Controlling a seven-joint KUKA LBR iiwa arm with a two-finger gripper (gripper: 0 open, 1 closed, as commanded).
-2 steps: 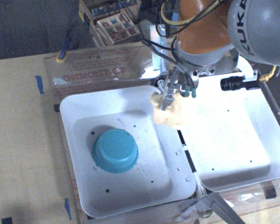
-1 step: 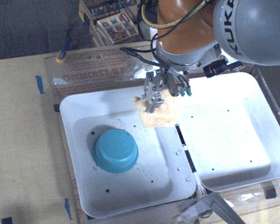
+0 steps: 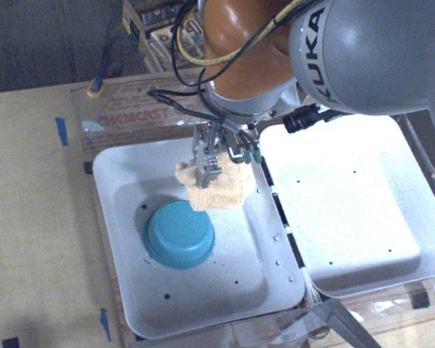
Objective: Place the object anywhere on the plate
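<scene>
The arm (image 3: pixel 359 34) reaches in from the right and hangs over the top edge of the left bin (image 3: pixel 139 302), its orange band (image 3: pixel 250 38) sitting above the wrist. The gripper (image 3: pixel 217 159) points down into the bin's upper right corner. Its metal fingers (image 3: pixel 210 162) stand close on either side of a raised fold of a pale yellow cloth (image 3: pixel 219 187); they appear pinched on that fold, though the clutter of cables and metal there makes the grip hard to read for certain.

The cloth lies crumpled near the top right corner of the left bin, close to the bin's right wall, with its lower part flat on the bin floor and its upper edge lifted toward the fingers.

A blue bowl-like dish (image 3: pixel 179 233) sits upside down near the middle of the left bin, just beside the cloth's lower left edge, possibly touching it. It is the closest thing to the cloth.

The right bin (image 3: pixel 361 269) lies alongside, brightly lit, its left wall touching the left bin's right wall. Both bins rest on a wooden bench (image 3: pixel 36 261) marked with black squares and bits of blue tape (image 3: pixel 61 132). Black and yellow cables (image 3: pixel 183 52) loop above the wrist, near boxes at the top edge.
</scene>
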